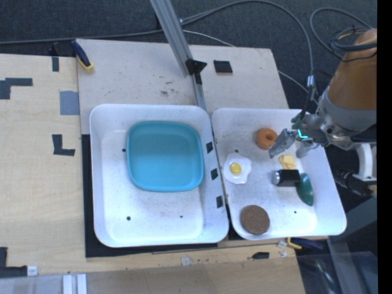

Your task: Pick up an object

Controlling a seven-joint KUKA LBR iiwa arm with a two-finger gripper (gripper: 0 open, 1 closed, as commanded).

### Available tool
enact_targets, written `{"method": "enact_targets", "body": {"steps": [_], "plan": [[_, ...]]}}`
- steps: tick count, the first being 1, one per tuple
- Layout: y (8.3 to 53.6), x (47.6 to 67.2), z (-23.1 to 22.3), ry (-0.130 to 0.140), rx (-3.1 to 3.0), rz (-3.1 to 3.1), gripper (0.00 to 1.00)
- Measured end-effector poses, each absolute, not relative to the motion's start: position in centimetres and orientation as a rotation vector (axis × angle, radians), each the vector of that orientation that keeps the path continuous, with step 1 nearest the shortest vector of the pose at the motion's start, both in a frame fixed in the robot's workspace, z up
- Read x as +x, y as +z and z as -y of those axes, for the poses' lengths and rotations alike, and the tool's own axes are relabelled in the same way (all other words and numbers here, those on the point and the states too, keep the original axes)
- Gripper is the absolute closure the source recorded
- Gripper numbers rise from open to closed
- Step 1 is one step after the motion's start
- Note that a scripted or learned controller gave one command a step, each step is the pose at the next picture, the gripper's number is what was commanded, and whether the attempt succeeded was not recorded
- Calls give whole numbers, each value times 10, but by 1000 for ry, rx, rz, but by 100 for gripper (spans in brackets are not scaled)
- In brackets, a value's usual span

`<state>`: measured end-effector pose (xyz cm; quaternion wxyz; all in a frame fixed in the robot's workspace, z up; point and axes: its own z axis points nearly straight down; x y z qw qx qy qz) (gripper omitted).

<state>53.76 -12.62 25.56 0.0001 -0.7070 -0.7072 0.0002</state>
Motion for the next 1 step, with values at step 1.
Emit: {"method": "enact_targets", "body": {"steps": [1], "plan": [[256,538,126,1,-2221,2222,0]]}}
